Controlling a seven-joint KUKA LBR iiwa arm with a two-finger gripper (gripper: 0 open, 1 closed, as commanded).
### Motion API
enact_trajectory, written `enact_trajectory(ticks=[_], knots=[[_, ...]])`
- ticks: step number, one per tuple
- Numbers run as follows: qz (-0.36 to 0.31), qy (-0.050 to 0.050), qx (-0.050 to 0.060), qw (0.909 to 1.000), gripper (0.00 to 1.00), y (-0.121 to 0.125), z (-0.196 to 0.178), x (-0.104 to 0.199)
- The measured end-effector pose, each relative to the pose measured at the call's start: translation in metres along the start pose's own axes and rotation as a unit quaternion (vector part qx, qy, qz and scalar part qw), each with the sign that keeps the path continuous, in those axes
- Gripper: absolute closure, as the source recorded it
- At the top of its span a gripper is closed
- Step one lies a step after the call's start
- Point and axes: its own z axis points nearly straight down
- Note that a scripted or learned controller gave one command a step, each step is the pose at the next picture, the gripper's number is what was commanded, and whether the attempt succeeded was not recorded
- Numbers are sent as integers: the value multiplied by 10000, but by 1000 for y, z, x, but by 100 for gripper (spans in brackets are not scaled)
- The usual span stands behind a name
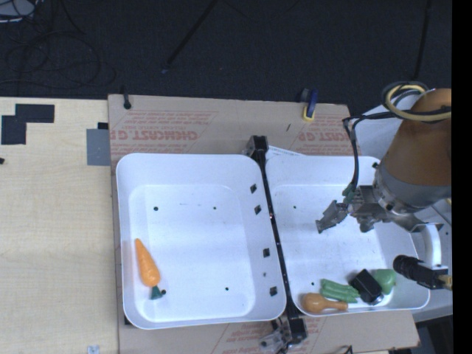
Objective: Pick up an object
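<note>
Orange and long, a toy carrot [147, 264] lies in the left bin [133, 169], close to its left wall and toward the near side; its small dark green top points to the near edge. In the right bin [304, 167], four more objects are crowded at the near right corner: a tan pear-shaped piece [321, 303], a green pod-like vegetable [339, 290] touching it, a black block [366, 285], and a light green piece [384, 279] just beside the block. The gripper [331, 217] hangs above the middle of the right bin, well apart from these things. Its fingers look spread apart, with nothing between them. The grey arm [417, 150] with the orange band comes in from the right. Both bins stand on a brown cardboard sheet [192, 124].
</note>
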Motion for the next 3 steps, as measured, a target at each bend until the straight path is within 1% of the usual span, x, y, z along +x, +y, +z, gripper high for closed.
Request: enact_trajectory(ticks=[1,2,3], knots=[[-27,-14,-112,9999,0,29,-190,29],[-89,21,-88,9999,0,4,-320,167],[-35,-17,13,10000,100,5,-321,161]])
